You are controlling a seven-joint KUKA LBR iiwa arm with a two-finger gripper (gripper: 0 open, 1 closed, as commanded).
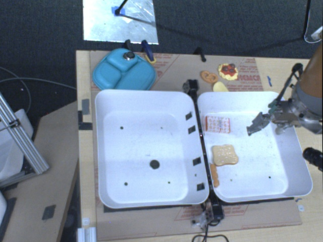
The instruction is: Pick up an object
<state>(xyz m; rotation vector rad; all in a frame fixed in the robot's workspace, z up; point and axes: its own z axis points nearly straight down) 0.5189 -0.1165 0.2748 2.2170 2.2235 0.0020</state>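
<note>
Robot gripper (pixel 263 122) hovers over the right bin (pixel 295 183), fingers spread and grasping nothing; a slice of toast (pixel 224 155) lies on that bin's floor, below a red-printed card (pixel 218 124).

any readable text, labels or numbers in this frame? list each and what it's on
None can be read.
Cardboard sheet under the bins: red print, too blurred to read.
Small card in the right bin: red print, too small to read.
Blue tray: no marking seen.

A tan toast slice (pixel 224 155) lies flat in the right bin (pixel 282 185), below a red-patterned card (pixel 218 124).
</note>
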